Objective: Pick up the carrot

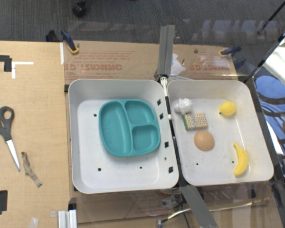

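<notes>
**Carrot not made out among the things in the right bin**

I cannot tell whether my gripper is released or clenched, and I cannot tell where the carrot is: nothing in either bin reads clearly as one.

The right bin (256, 108) holds five things. A white crumpled lump (183, 105), too blurred to name, sits near the bin's far-left corner. A small patterned block (195, 121) lies just beside it, toward the near edge. A round tan ball (204, 140) rests nearer still, about mid-bin. A lemon (227, 109) lies toward the far-right corner, and a banana (241, 159) lies along the right edge near the near-right corner.

The left bin (71, 127) carries a teal divided plate (129, 127) with three compartments, set at its middle.

On the bench's left edge, scissors (4, 127) are partly cut off.
</notes>
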Controlling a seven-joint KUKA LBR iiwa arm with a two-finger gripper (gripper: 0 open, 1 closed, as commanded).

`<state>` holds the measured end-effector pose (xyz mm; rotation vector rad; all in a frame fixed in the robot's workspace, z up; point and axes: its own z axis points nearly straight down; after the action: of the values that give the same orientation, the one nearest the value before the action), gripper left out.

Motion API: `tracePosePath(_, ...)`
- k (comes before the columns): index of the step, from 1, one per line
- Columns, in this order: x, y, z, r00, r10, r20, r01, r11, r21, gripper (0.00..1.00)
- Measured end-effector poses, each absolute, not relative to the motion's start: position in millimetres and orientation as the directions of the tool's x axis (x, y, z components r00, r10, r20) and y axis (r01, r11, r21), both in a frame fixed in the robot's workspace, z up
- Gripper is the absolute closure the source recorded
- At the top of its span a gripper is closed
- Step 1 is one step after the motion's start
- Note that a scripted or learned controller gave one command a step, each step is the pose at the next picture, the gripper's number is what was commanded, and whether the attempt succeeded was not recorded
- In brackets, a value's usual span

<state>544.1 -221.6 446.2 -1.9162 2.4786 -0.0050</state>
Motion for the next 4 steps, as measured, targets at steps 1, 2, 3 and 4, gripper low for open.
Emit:
tracePosePath(1,479.3,-221.6,409.8,0.114,-0.993,-0.005,-0.994,-0.114,-0.002,1.00)
tracePosePath(2,537.8,-216.3,448.6,0.380,-0.925,-0.003,-0.925,-0.380,-0.007,1.00)
tracePosePath(3,490.9,-208.3,368.2,0.589,-0.808,-0.005,-0.808,-0.589,-0.002,1.00)
tracePosePath(4,567.5,-205.3,347.2,0.746,-0.666,-0.001,-0.666,-0.746,-0.006,1.00)
